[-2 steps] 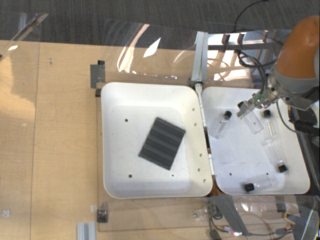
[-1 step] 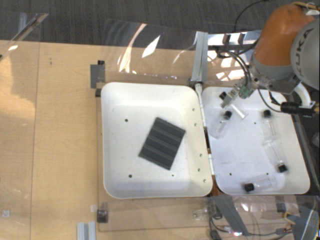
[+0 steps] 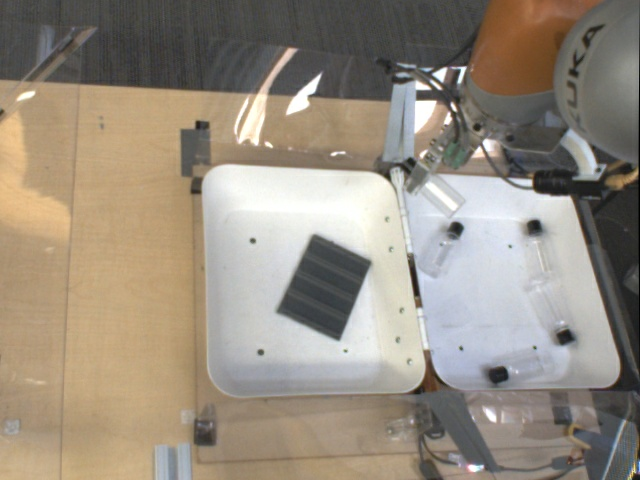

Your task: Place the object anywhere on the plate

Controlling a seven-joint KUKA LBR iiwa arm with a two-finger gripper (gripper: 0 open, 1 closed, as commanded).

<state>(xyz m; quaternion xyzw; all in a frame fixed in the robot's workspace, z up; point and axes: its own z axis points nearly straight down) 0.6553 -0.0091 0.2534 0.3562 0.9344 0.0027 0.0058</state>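
Clearly I read "KUKA" on the grey arm (image 3: 600, 58). From the ribbed dark rectangular plate (image 3: 324, 286) in the left bin (image 3: 230, 358), the gripper (image 3: 425, 173) sits up-right, fingers clamped on a clear vial (image 3: 441, 194) over the right bin (image 3: 590, 368).

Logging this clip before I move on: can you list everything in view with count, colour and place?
White bins: two, side by side on the bench, left bin, right bin.
Ridged plate: one, dark grey, lying tilted in the left bin.
Vials: four, clear with black caps, in the right bin.
Bench: one, light wood.
Gripper: one, over the right bin's upper left corner, a clear object at its tip.
Arm: one, grey with orange band, upper right.
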